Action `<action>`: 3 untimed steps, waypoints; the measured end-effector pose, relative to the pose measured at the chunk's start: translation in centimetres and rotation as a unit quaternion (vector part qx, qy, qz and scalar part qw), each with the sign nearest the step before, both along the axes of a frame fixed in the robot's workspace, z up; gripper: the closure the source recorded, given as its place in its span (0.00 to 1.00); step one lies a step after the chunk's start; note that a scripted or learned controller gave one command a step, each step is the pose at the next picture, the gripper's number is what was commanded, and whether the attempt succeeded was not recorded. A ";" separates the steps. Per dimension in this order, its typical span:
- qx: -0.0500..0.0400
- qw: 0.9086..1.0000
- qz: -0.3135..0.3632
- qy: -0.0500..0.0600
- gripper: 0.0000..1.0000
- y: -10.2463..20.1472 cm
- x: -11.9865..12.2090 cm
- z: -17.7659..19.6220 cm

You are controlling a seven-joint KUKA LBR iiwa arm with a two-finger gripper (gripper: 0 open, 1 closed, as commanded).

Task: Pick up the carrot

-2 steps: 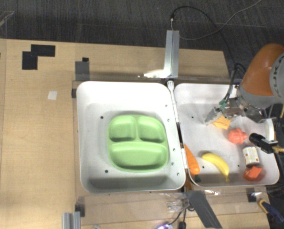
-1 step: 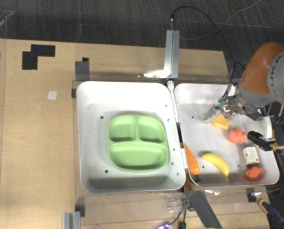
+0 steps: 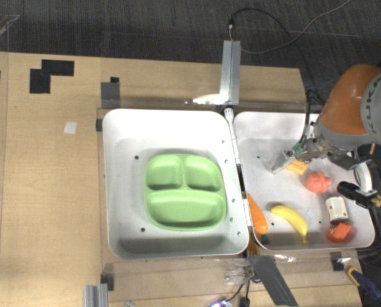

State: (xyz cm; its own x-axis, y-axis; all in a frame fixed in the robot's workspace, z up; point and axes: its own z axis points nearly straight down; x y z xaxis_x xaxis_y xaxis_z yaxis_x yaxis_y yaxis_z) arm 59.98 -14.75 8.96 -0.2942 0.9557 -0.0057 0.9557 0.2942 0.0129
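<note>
The carrot (image 3: 257,215) is orange and lies lengthwise against the left wall of the right bin (image 3: 267,136), near its front corner. My gripper (image 3: 291,158) hangs low over the middle of that bin, up and to the right of the carrot and well apart from it. Its tip sits right by a small yellow block (image 3: 298,167). The grey arm with its orange band (image 3: 346,106) reaches in from the right.
A banana (image 3: 290,219) lies just right of the carrot. A pink-red fruit (image 3: 318,183), a small can (image 3: 336,208) and a red item (image 3: 339,232) sit along the right side. The left bin (image 3: 123,171) holds a green divided plate (image 3: 184,190).
</note>
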 end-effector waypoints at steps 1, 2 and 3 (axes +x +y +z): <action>0.000 1.000 0.001 -0.002 1.00 0.2 0.2 1.1; -0.002 0.990 0.139 0.001 1.00 2.2 1.0 -0.1; 0.000 0.994 0.106 0.003 1.00 10.3 4.3 9.7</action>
State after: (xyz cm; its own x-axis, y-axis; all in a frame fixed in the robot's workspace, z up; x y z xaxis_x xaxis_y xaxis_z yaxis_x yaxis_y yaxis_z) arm 64.32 -4.49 18.71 -0.4889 0.8723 -0.0036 0.8723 0.4889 0.0078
